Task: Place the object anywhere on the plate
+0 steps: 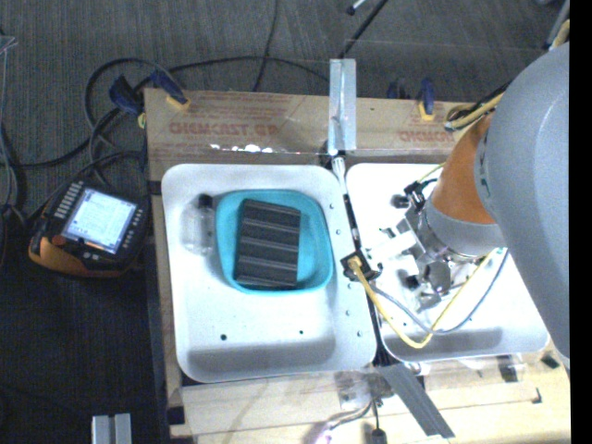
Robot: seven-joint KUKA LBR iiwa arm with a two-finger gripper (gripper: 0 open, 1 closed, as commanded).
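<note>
I see the dark ribbed block (269, 244) lying on the teal plate (319, 248) in the left bin (259, 354), long axis up-down, while my claw (430, 280) hangs to its right over the right bin (481, 336).

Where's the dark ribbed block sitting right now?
In the camera view, the dark ribbed block lies on the teal plate in the left bin, with the tool over the right bin.

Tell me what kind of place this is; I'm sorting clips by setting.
Likely a robotics lab: a KUKA arm over two white bins on a clamped wooden bench, a teach pendant and loose cables on carpet.
</note>
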